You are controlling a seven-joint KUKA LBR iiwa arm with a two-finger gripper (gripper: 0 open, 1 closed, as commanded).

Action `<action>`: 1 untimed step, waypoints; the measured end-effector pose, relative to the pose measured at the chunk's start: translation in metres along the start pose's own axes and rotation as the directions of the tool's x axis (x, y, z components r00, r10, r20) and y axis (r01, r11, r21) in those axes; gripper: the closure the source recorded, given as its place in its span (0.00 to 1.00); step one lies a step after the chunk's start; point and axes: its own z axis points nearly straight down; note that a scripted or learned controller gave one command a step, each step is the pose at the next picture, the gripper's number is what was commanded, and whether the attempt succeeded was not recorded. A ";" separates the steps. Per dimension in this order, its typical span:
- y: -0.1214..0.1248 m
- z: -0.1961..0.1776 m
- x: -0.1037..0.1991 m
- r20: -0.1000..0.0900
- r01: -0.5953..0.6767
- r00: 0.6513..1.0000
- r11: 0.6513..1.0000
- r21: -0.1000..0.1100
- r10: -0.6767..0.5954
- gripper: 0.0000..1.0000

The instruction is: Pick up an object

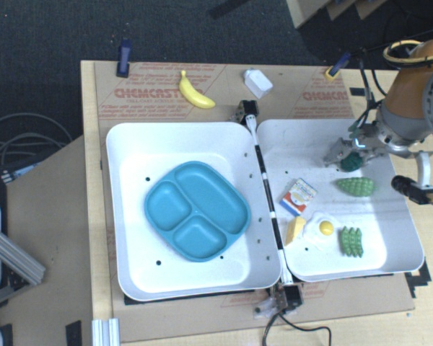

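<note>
Nearest the camera, at the front edge of the surface (166, 316), a black clamp (285, 298) sits where the two white bins meet. Left bin (123, 193): a blue divided plate (196, 209) lies at its middle. Right bin (397, 247): a green studded block (351, 241) lies near the front right corner, with a fried-egg toy (323, 229) just beside it and a yellow wedge (295, 230) close to the bin's left wall; a small red, white and blue carton (297, 195) lies behind the wedge, and a light green ridged piece (355, 187) lies toward the right wall. Arm (411, 99): it reaches in over the right bin's back right corner, the jaws (350, 156) lowered there and closed around a dark green object (352, 162) that shows between the fingers. Behind the bins, on the surface's back edge, rest a banana (195, 92) and a white block (258, 83).
</note>
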 end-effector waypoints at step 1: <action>0.000 -0.011 -0.002 0.008 0.000 1.000 1.000 -0.003 0.000 1.00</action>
